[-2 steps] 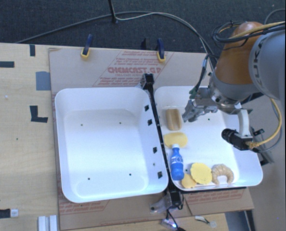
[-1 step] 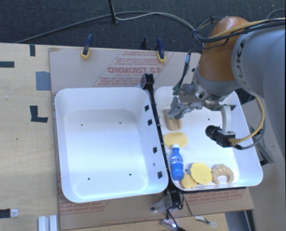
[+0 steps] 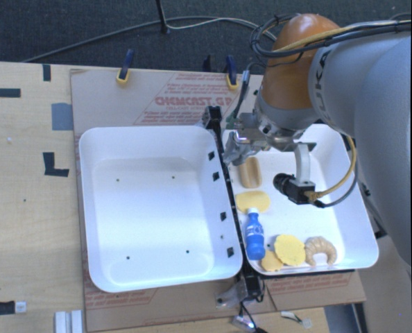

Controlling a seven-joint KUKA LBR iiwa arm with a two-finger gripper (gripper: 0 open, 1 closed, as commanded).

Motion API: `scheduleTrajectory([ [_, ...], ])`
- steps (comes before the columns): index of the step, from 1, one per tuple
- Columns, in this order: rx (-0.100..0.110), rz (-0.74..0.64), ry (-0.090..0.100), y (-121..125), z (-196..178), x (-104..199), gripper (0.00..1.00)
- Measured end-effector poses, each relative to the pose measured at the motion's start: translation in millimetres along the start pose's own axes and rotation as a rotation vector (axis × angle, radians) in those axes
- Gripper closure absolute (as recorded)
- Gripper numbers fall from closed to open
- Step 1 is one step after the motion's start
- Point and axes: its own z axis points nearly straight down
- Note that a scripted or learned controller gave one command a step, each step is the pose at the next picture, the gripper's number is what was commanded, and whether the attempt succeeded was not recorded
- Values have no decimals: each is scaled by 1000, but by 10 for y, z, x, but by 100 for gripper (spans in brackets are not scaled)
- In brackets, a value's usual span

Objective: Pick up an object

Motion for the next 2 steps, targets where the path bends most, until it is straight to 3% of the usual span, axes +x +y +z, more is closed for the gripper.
scheduleTrajectory([
  [1,1,-1,0,189,49,599,100],
  [2,0,3,-1,189,44,569,0],
])
